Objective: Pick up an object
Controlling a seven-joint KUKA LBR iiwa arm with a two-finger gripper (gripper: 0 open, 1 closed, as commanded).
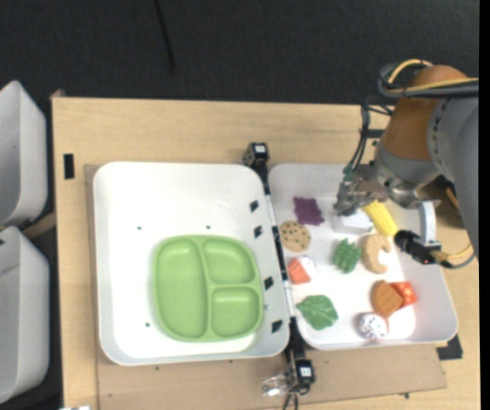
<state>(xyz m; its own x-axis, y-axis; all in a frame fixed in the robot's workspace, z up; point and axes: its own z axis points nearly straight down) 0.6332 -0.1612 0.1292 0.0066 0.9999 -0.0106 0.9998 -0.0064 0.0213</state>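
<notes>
Camera view has the gripper [352, 205] low in the right bin [433, 319]; whether it is closed cannot be told. Yellow corn [382, 219] lies just right of it, purple piece [307, 209] to its left.

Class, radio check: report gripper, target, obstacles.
Gripper low in right bin, beside corn. Nothing seen held. Purple piece and croissant close by.
</notes>
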